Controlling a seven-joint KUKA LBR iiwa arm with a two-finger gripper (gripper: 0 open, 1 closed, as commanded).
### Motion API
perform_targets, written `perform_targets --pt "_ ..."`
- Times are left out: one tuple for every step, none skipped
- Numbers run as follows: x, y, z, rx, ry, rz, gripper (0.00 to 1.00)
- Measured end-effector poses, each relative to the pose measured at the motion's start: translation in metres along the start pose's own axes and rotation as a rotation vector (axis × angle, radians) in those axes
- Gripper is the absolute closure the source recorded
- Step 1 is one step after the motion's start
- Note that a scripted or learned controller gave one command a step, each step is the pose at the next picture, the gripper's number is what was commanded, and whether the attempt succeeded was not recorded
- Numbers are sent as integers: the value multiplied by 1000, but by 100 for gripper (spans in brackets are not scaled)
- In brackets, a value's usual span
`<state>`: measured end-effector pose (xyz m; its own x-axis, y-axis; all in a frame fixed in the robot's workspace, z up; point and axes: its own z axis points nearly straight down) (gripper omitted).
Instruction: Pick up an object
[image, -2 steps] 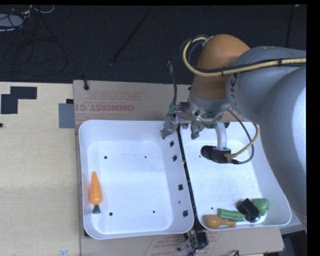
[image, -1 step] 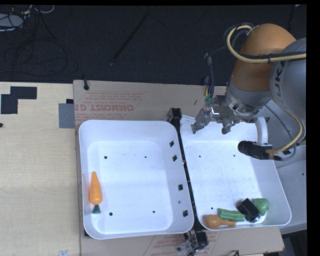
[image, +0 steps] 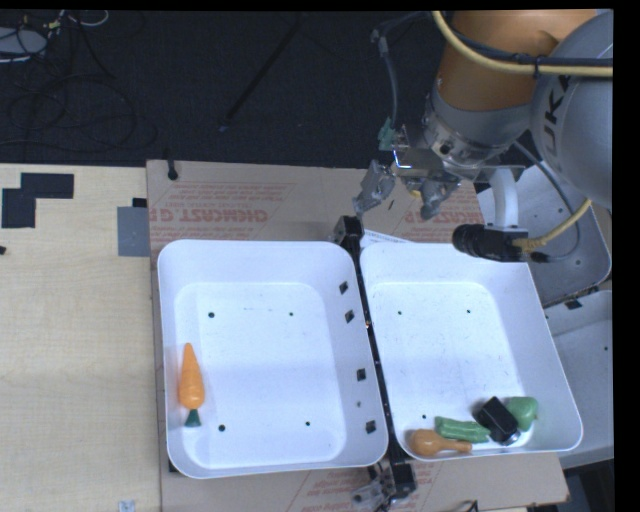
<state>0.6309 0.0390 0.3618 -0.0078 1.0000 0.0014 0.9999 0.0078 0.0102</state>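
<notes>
My gripper (image: 404, 202) hangs high above the far edge of the right bin (image: 520, 310), its two fingers spread apart and nothing between them. An orange toy carrot (image: 190, 378) lies near the left wall of the left bin (image: 250, 270). In the right bin's near corner sit a green pepper-like piece (image: 462, 429), a black block (image: 496, 419), a round green piece (image: 523, 408) and an orange-brown pear-shaped piece (image: 436, 443), all packed close together.
A black hinged divider (image: 362, 340) runs between the two bins. Cardboard (image: 260, 205) lies under the bins. The arm's grey body and cables (image: 560, 150) fill the upper right. Light wooden bench (image: 70, 350) spreads to the left.
</notes>
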Motion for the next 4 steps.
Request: perform_targets --pt "80 9 156 25 -1 1 0" --pt "75 12 136 16 -3 6 100" --pt "146 15 -49 -4 4 1 100" --pt "205 4 -20 16 -2 2 100"
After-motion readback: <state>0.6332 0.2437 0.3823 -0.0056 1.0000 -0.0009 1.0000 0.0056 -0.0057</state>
